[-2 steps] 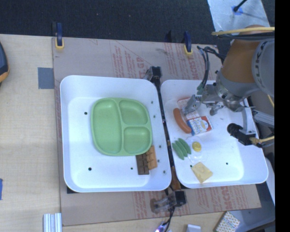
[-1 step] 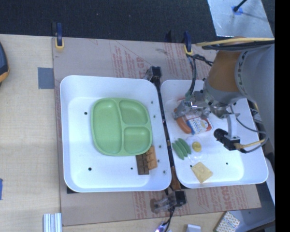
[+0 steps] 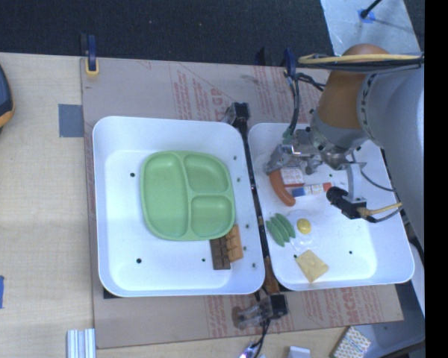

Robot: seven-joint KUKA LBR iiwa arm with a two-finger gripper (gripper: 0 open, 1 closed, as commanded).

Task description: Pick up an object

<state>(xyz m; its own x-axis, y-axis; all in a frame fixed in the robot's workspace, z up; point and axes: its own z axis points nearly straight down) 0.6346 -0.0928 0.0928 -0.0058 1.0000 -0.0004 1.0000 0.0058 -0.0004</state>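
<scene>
Pincer (image 3: 293,161) hovers low, grip state I cannot tell. Just under it, the toy hotdog (image 3: 282,192) looks light, smooth, slippery. Best pinched across its middle.

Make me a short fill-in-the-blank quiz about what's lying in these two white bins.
1. The green divided plate lies in the ____ bin.
2. The brown waffle piece sits right beside the ____.
3. The gripper is above the ____ bin, close to the hot dog.
4. The pea pod is coloured ____.

Missing words: left; plate; right; green
</scene>
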